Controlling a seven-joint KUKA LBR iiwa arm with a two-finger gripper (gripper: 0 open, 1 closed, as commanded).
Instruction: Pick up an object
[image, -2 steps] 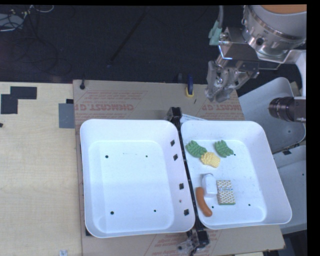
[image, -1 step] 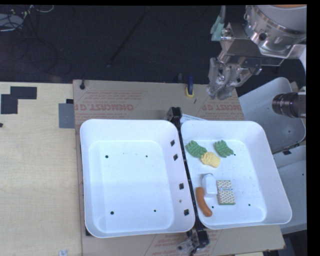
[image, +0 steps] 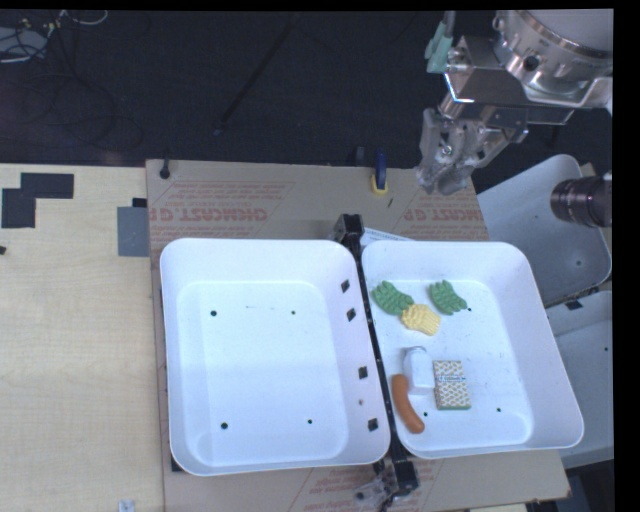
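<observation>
- Two shallow white bins are seen from above, side by side on a counter (image: 80, 350); the left bin (image: 190, 440) and the right bin (image: 545, 340) meet along a dark central divider
- All the small objects are gathered in the right bin, towards its left half
- Two green leafy pieces (image: 392, 296) (image: 448, 296) lie near the far wall, with a yellow ridged piece (image: 421, 319) just beside and between them
- Nearer the front lie a small white block (image: 417, 367), a tan and green chequered pad (image: 451, 385) and an orange sausage-shaped piece (image: 406, 403), close together
- All are judged to be light toy foods; the sausage piece looks smooth and rounded, so it may be slippery and is best taken across its narrow middle
- The chequered pad looks flat and possibly soft, so its edges would be harder to catch
- The gripper (image: 447, 175) hangs high beyond the far edge of the right bin, well apart from every object; nothing is seen held, and whether it is open cannot be told
</observation>
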